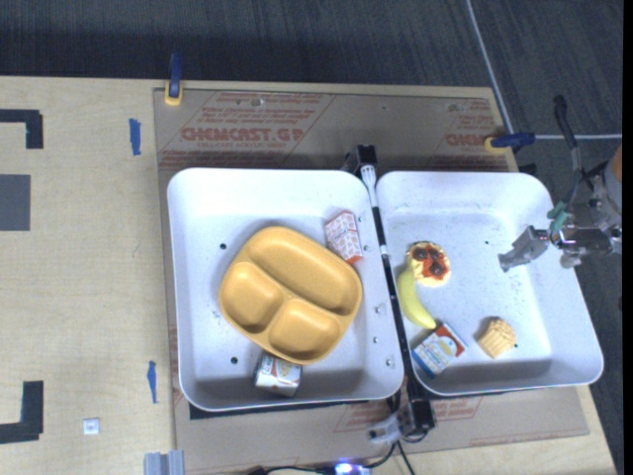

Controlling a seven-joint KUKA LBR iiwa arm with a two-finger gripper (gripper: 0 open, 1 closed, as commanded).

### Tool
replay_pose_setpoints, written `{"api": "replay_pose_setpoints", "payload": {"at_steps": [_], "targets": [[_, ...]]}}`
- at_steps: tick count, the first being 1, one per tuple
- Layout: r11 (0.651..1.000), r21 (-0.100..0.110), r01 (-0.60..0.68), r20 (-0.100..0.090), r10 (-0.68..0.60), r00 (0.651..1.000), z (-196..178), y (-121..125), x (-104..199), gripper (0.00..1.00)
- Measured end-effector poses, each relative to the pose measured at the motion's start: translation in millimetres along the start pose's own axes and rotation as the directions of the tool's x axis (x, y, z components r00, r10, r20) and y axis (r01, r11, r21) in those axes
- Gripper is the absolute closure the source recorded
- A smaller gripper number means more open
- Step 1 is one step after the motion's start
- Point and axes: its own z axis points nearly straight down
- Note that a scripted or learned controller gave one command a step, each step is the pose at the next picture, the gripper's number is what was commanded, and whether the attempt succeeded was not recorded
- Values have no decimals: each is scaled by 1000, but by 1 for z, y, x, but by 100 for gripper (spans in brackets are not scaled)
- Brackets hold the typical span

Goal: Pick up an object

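Along the inner wall of the right bin (465,194) lies a banana (415,300), curved, with a small round pastry topped in red (429,262) touching its upper end and a little carton (437,348) just below its lower end. A yellowish lump (497,336), perhaps a piece of bread, sits apart toward the front right. Any of these could serve as the object to pick; all rest loose on the bin floor, none lifted.

The gripper (524,248) hangs over the right side of that bin, reaching in from the far edge, well apart from the banana and above the bread piece. Nothing sits between its fingers, but whether they are spread or closed I cannot tell at this size.

Next door, the left bin (198,206) holds a yellow divided tray (289,292), tilted, with a small packet (342,236) at its upper corner and another (278,375) under its front edge.
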Motion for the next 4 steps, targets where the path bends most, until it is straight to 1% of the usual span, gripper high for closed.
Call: {"api": "replay_pose_setpoints", "payload": {"at_steps": [1, 2, 3, 4], "targets": [[1000, 3, -1, -1, 1, 1000, 144, 11, 9, 0], [1000, -2, -1, 0, 1, 1000, 167, -25, 52, 0], [1000, -4, -2, 2, 2, 1000, 167, -24, 63, 0], [1000, -10, -2, 3, 2, 1000, 156, -22, 63, 100]]}}
